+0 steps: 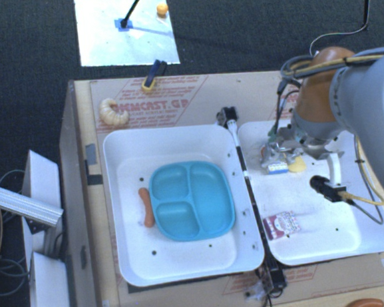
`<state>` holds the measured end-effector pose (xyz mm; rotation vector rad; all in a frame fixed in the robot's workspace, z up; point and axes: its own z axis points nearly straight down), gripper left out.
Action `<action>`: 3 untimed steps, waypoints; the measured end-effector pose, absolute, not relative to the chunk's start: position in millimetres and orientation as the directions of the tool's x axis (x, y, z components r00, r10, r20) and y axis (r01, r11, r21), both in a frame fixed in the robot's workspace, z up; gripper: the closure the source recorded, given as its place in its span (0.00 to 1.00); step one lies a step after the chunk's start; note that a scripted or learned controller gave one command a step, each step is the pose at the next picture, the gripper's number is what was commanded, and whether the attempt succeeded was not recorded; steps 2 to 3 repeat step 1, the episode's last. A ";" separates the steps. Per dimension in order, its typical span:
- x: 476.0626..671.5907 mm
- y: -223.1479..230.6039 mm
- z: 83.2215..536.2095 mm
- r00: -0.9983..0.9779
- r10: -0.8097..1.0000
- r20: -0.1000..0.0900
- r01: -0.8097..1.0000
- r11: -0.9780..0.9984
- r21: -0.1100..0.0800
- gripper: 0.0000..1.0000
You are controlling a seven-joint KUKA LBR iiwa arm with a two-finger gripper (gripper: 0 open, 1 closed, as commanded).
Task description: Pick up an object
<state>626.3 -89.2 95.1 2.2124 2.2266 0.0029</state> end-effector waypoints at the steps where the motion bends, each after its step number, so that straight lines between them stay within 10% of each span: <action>1: 577.1 -43.1 185.5 -0.005 1.000 0.000 1.000 0.005 0.004 1.00; 3: 577.1 -43.1 185.5 -0.005 1.000 0.000 1.000 0.005 0.004 1.00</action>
